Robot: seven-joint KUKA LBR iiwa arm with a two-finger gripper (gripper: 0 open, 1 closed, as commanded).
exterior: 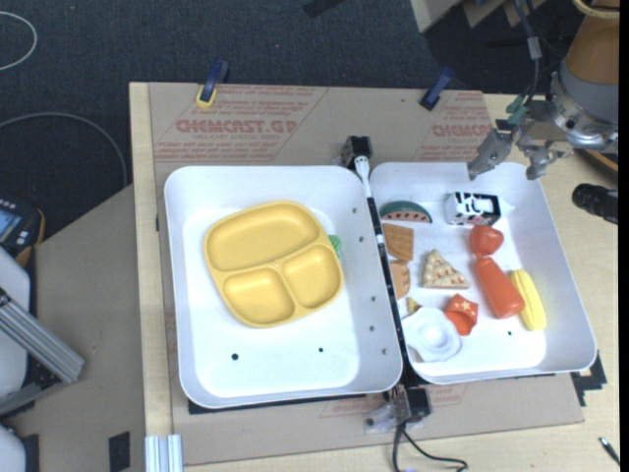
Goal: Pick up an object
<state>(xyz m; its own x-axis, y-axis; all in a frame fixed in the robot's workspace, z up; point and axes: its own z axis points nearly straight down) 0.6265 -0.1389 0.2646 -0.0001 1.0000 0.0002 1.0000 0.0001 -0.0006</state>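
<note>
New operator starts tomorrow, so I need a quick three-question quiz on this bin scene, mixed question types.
1. True or false: the yellow divided plate lies in the left bin.
2. Which lies nearest the open claw? A) fried egg B) black-and-white box C) corn cob
3. Fill in: the watermelon slice lies in the ___ bin.

Key: 1 true; 2 B; 3 right.
</note>
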